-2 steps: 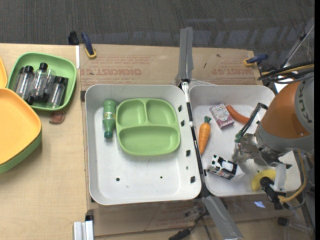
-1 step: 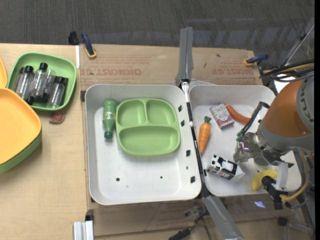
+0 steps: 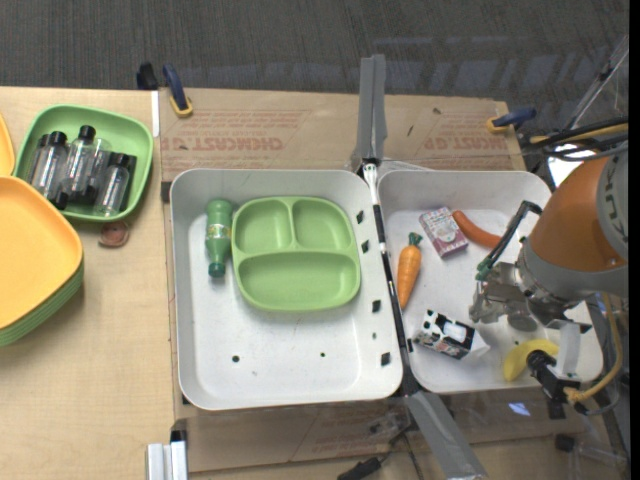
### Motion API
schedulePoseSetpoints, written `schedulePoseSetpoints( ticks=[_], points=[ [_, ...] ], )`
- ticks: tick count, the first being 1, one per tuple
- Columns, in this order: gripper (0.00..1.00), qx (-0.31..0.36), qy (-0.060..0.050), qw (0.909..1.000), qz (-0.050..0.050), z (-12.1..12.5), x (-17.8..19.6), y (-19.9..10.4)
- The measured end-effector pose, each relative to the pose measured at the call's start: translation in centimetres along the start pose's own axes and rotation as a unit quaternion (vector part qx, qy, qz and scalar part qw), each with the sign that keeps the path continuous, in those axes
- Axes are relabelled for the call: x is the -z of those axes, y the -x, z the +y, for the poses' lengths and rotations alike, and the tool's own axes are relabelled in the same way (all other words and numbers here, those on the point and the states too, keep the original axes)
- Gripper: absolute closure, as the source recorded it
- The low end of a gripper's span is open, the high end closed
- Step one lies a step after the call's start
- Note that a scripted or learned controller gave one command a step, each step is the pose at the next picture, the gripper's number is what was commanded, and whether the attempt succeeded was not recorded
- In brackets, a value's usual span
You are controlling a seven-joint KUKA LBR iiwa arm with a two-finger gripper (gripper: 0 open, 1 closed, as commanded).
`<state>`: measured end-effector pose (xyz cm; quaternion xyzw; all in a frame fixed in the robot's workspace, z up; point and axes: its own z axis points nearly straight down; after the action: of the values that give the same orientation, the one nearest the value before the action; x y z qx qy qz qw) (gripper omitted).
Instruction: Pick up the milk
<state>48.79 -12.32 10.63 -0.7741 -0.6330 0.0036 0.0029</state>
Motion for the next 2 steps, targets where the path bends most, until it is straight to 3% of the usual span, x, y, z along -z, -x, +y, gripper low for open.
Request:
schedulePoseSetpoints(
  ticks=[1, 2],
  points=[
    [1.00, 0.181, 0.003, 0.9836, 0.000, 5.3, 3.2, -3.6],
    [1.00, 0.328, 0.005, 0.9448, -0.002, 15.6, 3.5, -4.4]
  ],
)
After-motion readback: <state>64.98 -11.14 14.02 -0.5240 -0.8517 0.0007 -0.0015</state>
